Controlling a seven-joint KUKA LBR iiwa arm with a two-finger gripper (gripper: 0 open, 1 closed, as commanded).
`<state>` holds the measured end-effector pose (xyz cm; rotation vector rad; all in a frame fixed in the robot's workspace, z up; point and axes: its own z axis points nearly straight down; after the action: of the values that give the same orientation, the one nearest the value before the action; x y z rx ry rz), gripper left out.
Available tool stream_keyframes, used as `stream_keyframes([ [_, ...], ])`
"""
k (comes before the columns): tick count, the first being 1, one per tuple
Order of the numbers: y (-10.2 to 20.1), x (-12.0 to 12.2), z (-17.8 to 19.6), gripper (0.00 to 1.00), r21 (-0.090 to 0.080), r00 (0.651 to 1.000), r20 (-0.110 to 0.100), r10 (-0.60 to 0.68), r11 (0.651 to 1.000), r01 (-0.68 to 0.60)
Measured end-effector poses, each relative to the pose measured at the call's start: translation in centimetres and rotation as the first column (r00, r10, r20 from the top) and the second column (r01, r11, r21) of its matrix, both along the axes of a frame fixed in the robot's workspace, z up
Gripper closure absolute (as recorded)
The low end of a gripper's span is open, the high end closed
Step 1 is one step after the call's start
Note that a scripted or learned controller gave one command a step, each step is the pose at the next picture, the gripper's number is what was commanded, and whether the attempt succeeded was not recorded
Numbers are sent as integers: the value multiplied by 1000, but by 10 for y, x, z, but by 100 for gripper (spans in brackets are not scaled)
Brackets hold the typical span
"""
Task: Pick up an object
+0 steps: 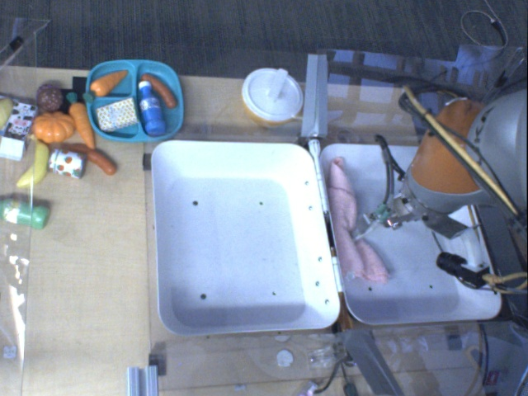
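Here I see my hand [373, 221], grip state unclear, beside a pink cloth [351, 221] in the right bin [429, 304].

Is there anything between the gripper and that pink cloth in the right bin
Nothing visible stands between them. The gripper sits right beside the pink cloth, which lies along the left wall of the right bin, and no other object lies in the gap.

Pincer [370, 225] beside pink cloth [351, 221] in right bin [429, 304].
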<state>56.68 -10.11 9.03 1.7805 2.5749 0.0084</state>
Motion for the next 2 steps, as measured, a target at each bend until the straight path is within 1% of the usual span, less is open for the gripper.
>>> stream_keyframes([
  [1,1,101,-1,0,3,992,-23,127,992,-127],
  [2,2,104,10,100,-1,991,-9,133,991,-133],
])
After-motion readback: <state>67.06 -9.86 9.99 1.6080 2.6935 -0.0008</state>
